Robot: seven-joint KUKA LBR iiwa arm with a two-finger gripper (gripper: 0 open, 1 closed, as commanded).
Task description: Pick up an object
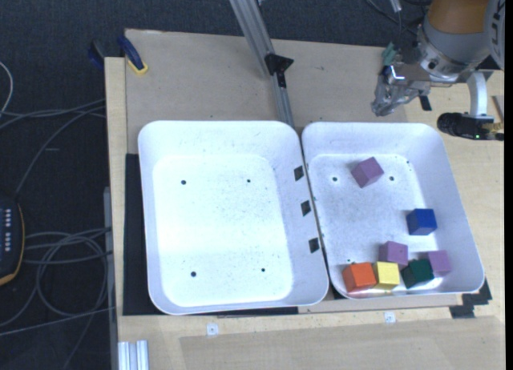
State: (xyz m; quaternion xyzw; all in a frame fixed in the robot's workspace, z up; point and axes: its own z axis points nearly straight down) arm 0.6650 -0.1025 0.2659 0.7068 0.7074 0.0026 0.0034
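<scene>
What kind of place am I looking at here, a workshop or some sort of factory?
Most likely a robotics lab bench set up for grasping trials. A robot arm reaches over two white bins, small coloured blocks lie in the right-hand bin, and loose cables trail across the dark carpet.
</scene>
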